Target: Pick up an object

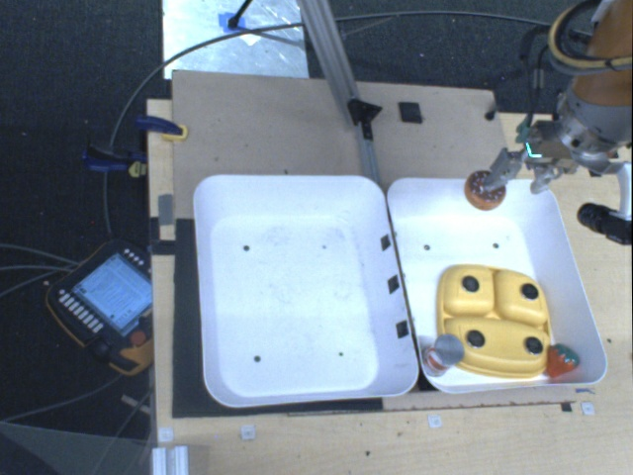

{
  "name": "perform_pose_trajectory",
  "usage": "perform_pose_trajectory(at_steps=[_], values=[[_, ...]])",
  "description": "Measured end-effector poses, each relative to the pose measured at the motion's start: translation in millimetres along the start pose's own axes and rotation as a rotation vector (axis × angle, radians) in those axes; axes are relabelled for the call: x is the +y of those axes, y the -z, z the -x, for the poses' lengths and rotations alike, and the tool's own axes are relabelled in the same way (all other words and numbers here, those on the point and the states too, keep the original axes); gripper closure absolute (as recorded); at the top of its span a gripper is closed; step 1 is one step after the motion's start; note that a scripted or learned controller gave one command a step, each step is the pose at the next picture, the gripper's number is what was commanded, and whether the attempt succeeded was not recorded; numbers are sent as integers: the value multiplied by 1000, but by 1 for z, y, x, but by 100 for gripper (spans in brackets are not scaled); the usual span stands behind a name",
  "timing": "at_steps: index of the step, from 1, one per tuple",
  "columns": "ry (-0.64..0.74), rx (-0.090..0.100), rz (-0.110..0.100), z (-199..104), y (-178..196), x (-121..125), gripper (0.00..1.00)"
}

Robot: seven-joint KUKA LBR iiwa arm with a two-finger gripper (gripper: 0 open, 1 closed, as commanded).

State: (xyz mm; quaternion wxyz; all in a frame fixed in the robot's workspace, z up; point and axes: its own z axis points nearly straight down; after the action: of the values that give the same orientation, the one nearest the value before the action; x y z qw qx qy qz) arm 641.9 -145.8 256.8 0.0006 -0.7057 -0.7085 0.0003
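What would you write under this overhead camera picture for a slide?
Robot arm's tool above the right bin's far edge, beside a small brown doughnut-like object; yellow toy nearer.

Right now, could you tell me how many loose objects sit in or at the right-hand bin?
4. A large yellow block fills the near half; a grey piece touches its left corner, a red piece its right corner; a brown doughnut sits at the far rim. Smaller ones may hide behind the block.
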Motion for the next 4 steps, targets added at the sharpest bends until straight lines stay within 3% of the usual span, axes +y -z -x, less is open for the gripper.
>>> perform_pose_trajectory(at_steps=[1,2,4], values=[[1,-1,3,0,1,1,0],[3,-1,0,-3,-57,9,0],[-1,-1,1,-13,-167,2,0]])
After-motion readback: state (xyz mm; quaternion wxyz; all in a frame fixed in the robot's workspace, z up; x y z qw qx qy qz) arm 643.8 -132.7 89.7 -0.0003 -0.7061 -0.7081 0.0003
